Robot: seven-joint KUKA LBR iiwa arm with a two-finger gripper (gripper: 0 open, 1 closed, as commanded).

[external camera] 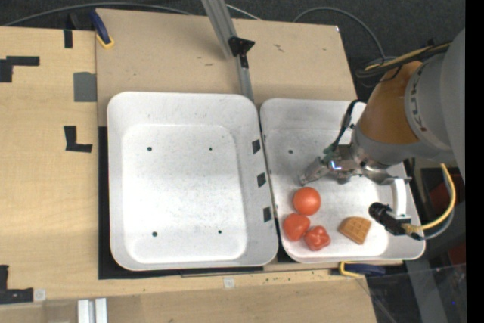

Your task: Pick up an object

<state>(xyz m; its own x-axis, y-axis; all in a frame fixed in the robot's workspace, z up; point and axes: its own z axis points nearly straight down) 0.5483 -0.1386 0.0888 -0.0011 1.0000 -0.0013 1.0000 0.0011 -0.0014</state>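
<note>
In the right bin lie three red pieces and one tan piece near its front edge. A round red tomato is highest, a second red fruit sits below it, and a red pepper-like piece lies beside that. A tan cracker-like piece rests to their right. My gripper hangs just above and slightly right of the top tomato, its metal fingers pointing left. Nothing shows between the fingers.
The left bin stands beside the right one. A grey metal pole slants over the bench behind the bins. Cables run along the bench's back and right side. A black fitting sits at the right bin's edge.
</note>
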